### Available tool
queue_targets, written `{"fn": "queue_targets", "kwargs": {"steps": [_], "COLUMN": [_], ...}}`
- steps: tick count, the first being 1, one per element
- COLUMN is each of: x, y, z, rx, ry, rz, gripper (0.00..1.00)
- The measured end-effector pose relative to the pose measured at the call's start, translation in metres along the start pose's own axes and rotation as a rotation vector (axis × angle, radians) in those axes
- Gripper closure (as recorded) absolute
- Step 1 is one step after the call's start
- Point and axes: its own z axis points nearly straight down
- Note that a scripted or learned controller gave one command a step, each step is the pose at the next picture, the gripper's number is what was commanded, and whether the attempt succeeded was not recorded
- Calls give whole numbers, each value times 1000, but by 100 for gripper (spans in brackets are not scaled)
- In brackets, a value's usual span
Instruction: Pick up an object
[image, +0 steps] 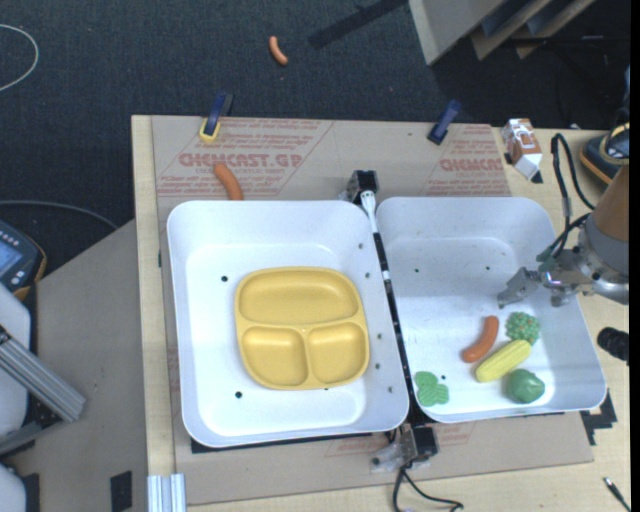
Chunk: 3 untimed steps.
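Observation:
My gripper (535, 290) hangs over the right bin (450, 235), near its right side, and stands open with nothing between its fingers. Just below it lie a green broccoli floret (522, 326), an orange sausage (481, 338) and a yellow corn cob (503, 360). A round green fruit (525, 385) rests by the bin's front right corner. A green leafy piece (431, 388) sits at the front left of that bin. The grey arm comes in from the right edge.
The left bin (200, 300) holds a yellow divided plate (300, 327). An orange sausage (229, 181) lies on the cardboard behind the left bin. Clamps (213, 118) hold the board's back edge, and a cable (565, 190) runs along the right.

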Motion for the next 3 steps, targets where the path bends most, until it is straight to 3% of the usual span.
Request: {"fn": "queue_targets", "kwargs": {"steps": [1, 2, 3], "x": [4, 2, 3], "y": [1, 1, -8], "z": [46, 34, -19], "rx": [-1, -6, -13], "ry": [7, 0, -6], "rz": [-4, -2, 0], "gripper": [0, 100, 100]}}
